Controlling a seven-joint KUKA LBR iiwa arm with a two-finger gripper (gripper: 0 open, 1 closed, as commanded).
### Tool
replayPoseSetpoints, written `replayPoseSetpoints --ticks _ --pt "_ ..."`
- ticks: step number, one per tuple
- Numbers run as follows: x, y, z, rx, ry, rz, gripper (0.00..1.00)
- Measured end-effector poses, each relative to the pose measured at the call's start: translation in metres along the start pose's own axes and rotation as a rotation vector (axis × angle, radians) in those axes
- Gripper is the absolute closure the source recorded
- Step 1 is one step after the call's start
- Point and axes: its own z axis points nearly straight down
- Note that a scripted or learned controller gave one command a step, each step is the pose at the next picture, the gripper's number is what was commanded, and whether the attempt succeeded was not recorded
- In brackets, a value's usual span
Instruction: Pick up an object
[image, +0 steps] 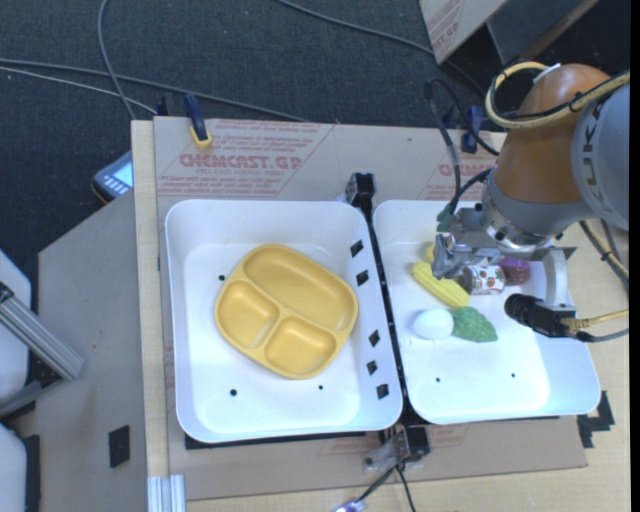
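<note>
Yellow divided plate (287, 310), one corn cob (441, 286), one white egg (433, 324)

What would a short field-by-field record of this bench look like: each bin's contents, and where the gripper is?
left bin: yellow divided plate
right bin: yellow corn cob, white egg, green leafy piece, small red-and-white item, partly under the arm
gripper: low over the right bin's upper left, above the corn cob
grasp: cannot tell

Yellow divided plate (285, 310) in a white bin (190, 300); yellow corn (441, 286), white egg (434, 324), green leaf (474, 325).
</note>
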Motion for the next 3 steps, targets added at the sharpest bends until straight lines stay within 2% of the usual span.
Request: replayPoseSetpoints --ticks 1,3 --pt "0.046 0.030 0.008 0.000 -0.001 0.001 1.00" --pt "0.132 0.072 -0.012 -0.001 0.000 0.002 1.00"
